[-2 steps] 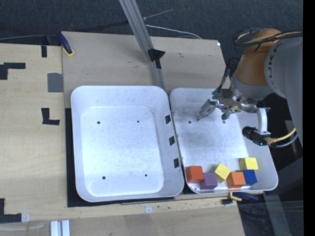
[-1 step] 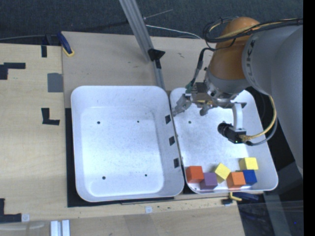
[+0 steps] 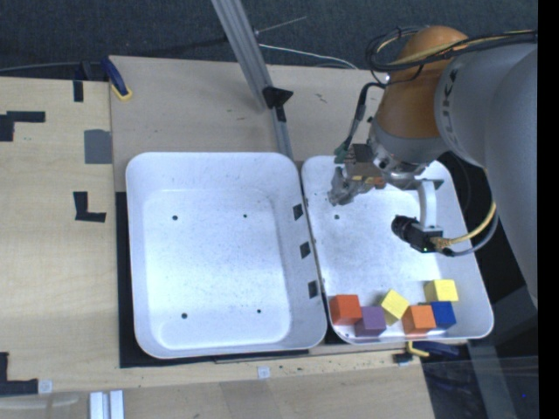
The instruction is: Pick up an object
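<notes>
Six small blocks crowd the near edge of the right bin [image 3: 463, 234]: orange block [image 3: 346, 307], purple block [image 3: 373, 319], yellow block [image 3: 395, 304], a second orange block [image 3: 420, 318], blue block [image 3: 443, 314] and another yellow block [image 3: 443, 290]. Well apart, the gripper [image 3: 341, 190] hovers over the bin's far left corner, beside the left bin [image 3: 148, 182]; whether it is clenched or released cannot be told.

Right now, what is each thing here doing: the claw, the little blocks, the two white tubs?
Gripper: hanging over the far end of the right bin, away from the blocks.
Orange block, purple block, yellow block, second orange block, blue block, second yellow block: clustered at the right bin's near end.
Right bin: contains all six blocks.
Left bin: sits beside it.
</notes>
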Motion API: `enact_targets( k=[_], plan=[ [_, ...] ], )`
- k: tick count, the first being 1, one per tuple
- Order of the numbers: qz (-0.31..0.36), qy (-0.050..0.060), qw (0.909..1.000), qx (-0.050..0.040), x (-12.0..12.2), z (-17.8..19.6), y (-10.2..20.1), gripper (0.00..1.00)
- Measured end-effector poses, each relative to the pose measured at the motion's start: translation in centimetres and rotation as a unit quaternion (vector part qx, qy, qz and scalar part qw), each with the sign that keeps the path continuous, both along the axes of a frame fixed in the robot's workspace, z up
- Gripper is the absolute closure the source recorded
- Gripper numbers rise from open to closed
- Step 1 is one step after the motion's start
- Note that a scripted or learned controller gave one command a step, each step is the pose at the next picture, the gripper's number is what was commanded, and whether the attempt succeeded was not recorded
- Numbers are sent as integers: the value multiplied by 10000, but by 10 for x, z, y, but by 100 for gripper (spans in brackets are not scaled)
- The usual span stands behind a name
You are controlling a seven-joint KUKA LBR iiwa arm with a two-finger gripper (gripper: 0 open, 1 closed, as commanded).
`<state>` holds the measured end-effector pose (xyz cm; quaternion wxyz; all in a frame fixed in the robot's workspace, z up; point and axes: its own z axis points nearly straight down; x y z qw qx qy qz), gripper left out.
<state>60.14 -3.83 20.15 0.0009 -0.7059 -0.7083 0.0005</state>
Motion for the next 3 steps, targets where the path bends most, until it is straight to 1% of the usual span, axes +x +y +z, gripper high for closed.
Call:
enact_targets(
  k=[1, 2, 3],
  plan=[
    [34, -26, 10000, 14, 24, 63, 128, 100],
    [-19, 44, 10000, -10, -46, 10, 121, 100],
    [-38, 35, 10000, -12, -100, -11, 77, 100]
  ],
)
